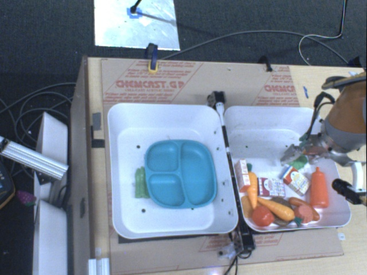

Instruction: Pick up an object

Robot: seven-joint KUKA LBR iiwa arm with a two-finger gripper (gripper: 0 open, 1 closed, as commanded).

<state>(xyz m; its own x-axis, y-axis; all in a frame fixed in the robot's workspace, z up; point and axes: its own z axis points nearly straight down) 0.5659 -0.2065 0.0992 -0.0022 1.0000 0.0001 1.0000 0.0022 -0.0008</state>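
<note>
So the arm (344, 116) is reaching in from 3 o'clock and its gripper (299, 152) is hanging low over the right bin (269, 125), roughly at the bin's centre. I honestly can't tell whether the jaws are open or closed, it's all a dark blur down there, and I'm not seeing anything between them.

All the pickable stuff is piling up toward 5 o'clock of that bin: a small carton (296, 180) just below the gripper, an orange bottle (319, 189) right beside it, a carrot (276, 208), a tomato (262, 216), a little box (268, 187) and a couple more bits I can't name. The left bin (123, 130) is carrying a blue divided plate (180, 173) with a green thing (140, 183) at its 9 o'clock edge.

What's worrying me:
- the items are touching each other, so the jaws coming down could be landing on two at once or just shoving the pile around
- the bottle looks round and slick, likely rolling out of a pinch
- the carton is lying tilted, so a grip on a corner could be slipping
- gripper seems to be sitting above bare bin floor, so closing here is probably grabbing air
</note>
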